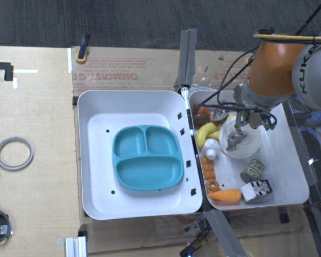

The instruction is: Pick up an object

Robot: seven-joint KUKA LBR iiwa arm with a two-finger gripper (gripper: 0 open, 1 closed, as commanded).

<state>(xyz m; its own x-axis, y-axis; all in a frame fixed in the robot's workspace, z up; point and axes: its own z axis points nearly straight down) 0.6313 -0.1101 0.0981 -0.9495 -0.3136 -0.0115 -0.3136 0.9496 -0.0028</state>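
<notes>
Your gripper (pixel 236 138) is low in the right bin (pixel 281 181), fingers looking nearly together with nothing visibly between them, right over a clear bowl-like dish (pixel 250 142). Watch that dish: thin and slick, it could skid away or slip out if you close on the rim. Just beside it to the left lie a banana (pixel 207 132) and a small white piece (pixel 210 151); a nudge could push them together. The carrot (pixel 224 196) and the small printed box (pixel 256 190) sit well apart near the front wall, safer targets.

Bench (pixel 32 106) with two white bins (pixel 91 159)
</notes>
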